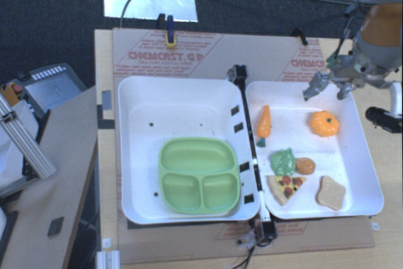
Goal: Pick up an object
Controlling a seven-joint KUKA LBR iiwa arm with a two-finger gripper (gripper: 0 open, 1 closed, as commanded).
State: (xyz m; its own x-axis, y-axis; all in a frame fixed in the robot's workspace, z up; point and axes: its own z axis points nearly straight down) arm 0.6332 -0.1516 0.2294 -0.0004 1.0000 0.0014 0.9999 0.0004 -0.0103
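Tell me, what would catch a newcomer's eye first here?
Probably the green divided plate lying in the left bin. Next, the toy food scattered in the right bin: a carrot, an orange pumpkin, a pizza slice and bread. The robot's hand hovers open above that bin's far edge, holding nothing.

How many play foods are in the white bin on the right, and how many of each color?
Orange: 2, the carrot and the pumpkin
Green: 1, the lettuce
Brown: 2, the small round piece and the bread slice
Mixed colors: 1, the pizza slice
Total: 6
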